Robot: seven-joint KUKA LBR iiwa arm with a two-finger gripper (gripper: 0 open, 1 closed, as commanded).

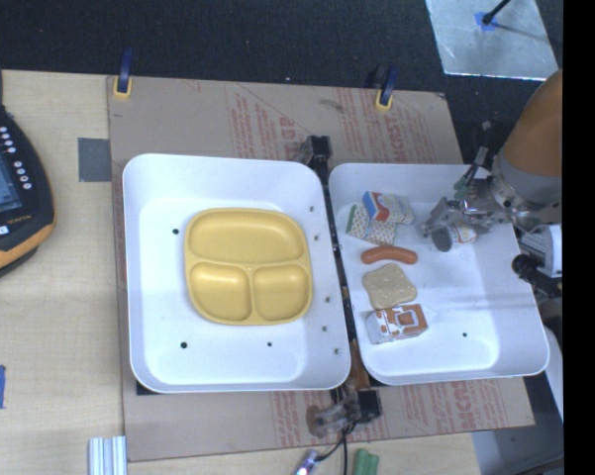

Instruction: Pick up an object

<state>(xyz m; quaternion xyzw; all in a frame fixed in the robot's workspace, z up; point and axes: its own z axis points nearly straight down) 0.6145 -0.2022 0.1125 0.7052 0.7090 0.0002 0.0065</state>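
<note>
Gripper low in right bin, upper right; can't tell finger state. Sausage lies just left and below it, apart. Packet, bread slice and carton nearby. Yellow tray in left bin.

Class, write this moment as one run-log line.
gripper: over right bin, upper part | hot dog, bread slice: lying in bin, unheld | yellow tray: left bin

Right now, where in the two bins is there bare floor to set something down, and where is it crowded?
Free: the right bin's floor right of the toast and packet, and the left bin's strip around the yellow tray. Crowded: the right bin's left column, carton to packet with the sausage between, and near the gripper.
</note>
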